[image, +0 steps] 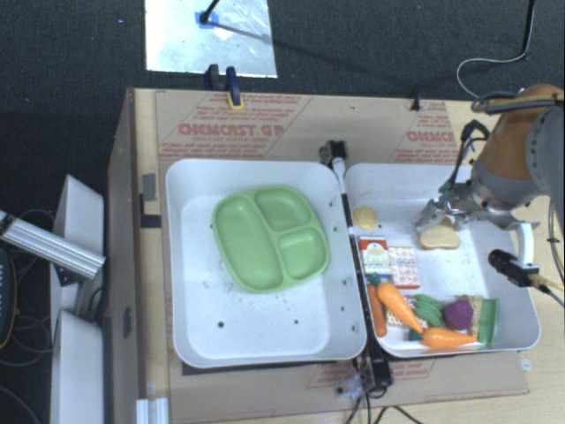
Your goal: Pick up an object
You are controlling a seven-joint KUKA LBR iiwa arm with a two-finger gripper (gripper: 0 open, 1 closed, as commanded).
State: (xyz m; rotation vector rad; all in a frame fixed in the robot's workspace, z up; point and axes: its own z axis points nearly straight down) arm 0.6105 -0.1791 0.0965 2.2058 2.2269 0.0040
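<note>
two white bins side by side on the bench: left bin [190, 325] has one green divided plate [269, 237], right bin [512, 321] has all the small stuff.

gripper [447, 212] is low over the upper part of the right bin, arm coming in from the right w/ the orange band above the wrist. fingers look spread a bit, nothing visibly between them, but it's small & blurry so i can't tell open vs closed for sure.

key relation: the nearest item is the tan flat piece [439, 238], looks like a cookie or bread slice. it lies just beside the fingertips on the near side, i.e. slightly toward the camera from the gripper, maybe touching, can't say. its long axis runs roughly left-right across the bin. judging from that, a short drop & a nudge toward the near edge would put the fingers over it; it's thin & flat so prob hard to pinch.

counts in the right bin: 1 tan piece, 1 small yellow lump [365, 216] by the left wall, 1 printed box [388, 261] mid-bin, 3 orange carrot-like pieces [397, 304] near the front, 1 green piece [428, 308], 1 purple piece [458, 312]. the front cluster is well apart from the gripper, the box sits between.

nothing picked yet as far as i can judge.
</note>
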